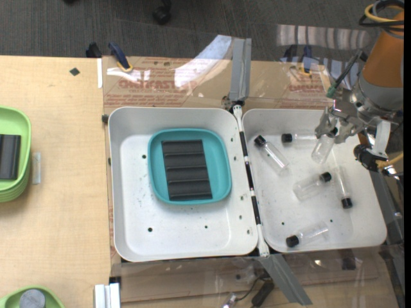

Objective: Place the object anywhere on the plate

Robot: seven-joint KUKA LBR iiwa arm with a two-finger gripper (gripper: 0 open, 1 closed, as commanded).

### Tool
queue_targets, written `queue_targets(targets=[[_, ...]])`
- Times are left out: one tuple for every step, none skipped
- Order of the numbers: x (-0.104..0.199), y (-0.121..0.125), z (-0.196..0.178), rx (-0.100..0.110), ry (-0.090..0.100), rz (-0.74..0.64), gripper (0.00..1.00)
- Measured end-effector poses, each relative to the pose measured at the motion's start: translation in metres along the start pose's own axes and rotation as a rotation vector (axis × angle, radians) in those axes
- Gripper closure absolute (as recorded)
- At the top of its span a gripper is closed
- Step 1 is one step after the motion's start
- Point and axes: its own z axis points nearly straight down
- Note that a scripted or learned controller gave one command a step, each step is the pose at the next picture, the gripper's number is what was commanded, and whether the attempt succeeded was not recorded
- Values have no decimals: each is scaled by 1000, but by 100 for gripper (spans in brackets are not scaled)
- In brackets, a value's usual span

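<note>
Lifting a clear vial [321, 147] at upper right of the right bin [359, 236]; gripper [335, 128] fingers look pinched on its top end; carry it high over the divider and release low over the teal plate [221, 172] centre left

Single fixed camera above bench [51, 172]; looks down at slant; both bins [128, 191] within frame.
</note>
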Motion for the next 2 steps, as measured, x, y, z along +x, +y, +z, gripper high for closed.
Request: queue_targets(targets=[[0, 0, 0, 0, 0, 0, 0], [-38, 3, -55, -1, 0, 13, 0]])
